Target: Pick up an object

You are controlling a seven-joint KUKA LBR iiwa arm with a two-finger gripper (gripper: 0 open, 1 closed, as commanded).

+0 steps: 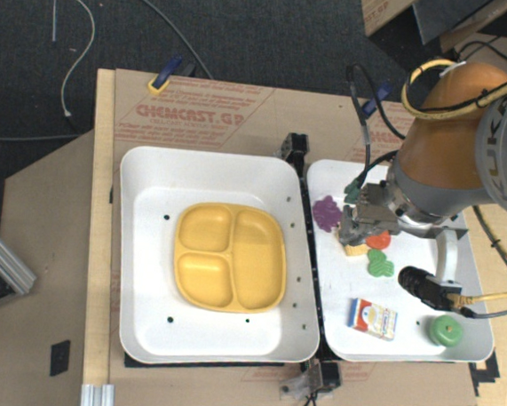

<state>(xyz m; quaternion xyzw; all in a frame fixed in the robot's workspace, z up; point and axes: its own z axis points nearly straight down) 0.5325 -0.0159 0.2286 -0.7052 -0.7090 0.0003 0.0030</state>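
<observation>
My gripper (355, 236) hangs low over the back of the right bin (413, 351), its dark fingers pointing down beside a purple toy (327, 213) on their left. Just under the fingers lies a small tan piece (355, 248), and an orange-red piece (379, 241) sits to their right. A green toy (381, 267) lies slightly nearer the front. Further forward are a white card with red and blue print (373, 318) and a green round object (445, 330). Nothing shows between the fingers.
The left bin (143, 187) holds a yellow divided plate (230, 256). Both bins rest on a cardboard sheet (200, 108). The arm's orange band and grey body cover the back right of the right bin.
</observation>
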